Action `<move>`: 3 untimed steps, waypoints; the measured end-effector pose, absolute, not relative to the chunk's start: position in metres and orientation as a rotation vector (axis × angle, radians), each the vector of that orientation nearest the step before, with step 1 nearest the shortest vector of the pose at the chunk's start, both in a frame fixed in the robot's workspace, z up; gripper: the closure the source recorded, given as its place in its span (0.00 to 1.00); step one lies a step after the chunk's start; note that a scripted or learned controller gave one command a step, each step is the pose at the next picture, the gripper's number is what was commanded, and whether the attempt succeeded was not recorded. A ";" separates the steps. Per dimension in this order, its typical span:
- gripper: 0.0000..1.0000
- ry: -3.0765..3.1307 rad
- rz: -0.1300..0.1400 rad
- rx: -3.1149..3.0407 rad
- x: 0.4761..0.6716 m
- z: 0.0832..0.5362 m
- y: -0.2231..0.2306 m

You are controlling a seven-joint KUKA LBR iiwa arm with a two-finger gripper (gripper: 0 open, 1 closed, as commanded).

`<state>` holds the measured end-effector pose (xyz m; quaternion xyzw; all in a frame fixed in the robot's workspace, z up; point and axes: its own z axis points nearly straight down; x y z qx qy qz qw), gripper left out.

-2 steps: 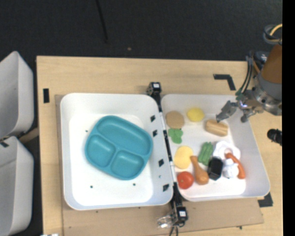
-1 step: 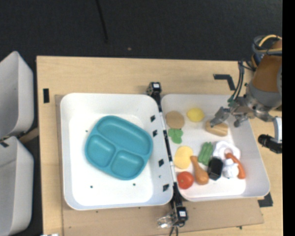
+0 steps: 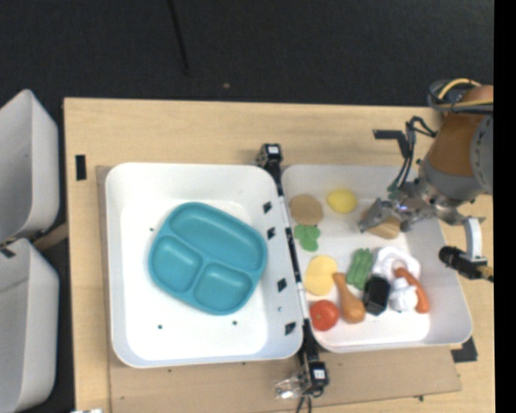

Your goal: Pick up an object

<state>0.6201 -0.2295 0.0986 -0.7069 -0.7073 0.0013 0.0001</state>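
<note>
Item: tan wedge-shaped block, small, light brown, in right bin at 1 o'clock of yellow disc. Gripper w/ jaws pinching block, low over bin. Left bin: blue tray.

Two white bins on the surface: left bin with a blue divided tray; right bin crowded with toy food, end effector at its twelve o'clock, gripping a tan piece, yellow lemon at its nine o'clock
</note>
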 end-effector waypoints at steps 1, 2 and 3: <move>1.00 -2.227 0.002 -2.223 0.621 0.112 -0.231; 1.00 -2.230 -0.006 -2.223 0.630 0.168 -0.225; 1.00 -2.231 -0.004 -2.222 0.634 0.212 -0.228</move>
